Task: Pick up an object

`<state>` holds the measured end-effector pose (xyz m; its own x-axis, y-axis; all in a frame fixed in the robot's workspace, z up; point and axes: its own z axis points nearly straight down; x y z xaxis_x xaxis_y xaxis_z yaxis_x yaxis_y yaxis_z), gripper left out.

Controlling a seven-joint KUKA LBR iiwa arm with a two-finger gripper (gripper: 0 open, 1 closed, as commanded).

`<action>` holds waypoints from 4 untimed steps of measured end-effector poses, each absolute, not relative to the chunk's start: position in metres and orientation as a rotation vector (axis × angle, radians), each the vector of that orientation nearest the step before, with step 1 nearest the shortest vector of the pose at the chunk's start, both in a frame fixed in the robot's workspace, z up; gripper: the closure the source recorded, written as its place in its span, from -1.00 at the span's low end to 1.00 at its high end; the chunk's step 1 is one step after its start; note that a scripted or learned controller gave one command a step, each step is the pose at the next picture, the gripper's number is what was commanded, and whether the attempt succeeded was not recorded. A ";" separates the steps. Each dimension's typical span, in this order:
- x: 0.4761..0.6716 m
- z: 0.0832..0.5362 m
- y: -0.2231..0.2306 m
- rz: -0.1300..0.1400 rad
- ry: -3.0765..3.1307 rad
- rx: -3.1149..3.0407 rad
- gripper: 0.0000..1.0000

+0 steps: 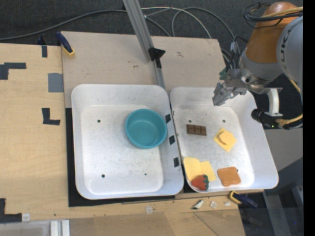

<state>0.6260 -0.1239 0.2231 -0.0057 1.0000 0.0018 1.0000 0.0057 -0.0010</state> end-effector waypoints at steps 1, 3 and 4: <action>0.614 0.234 -0.070 -0.002 -2.227 -2.212 1.00; 0.581 0.225 0.025 0.004 -2.226 -2.212 1.00; 0.559 0.219 0.082 0.003 -2.227 -2.210 1.00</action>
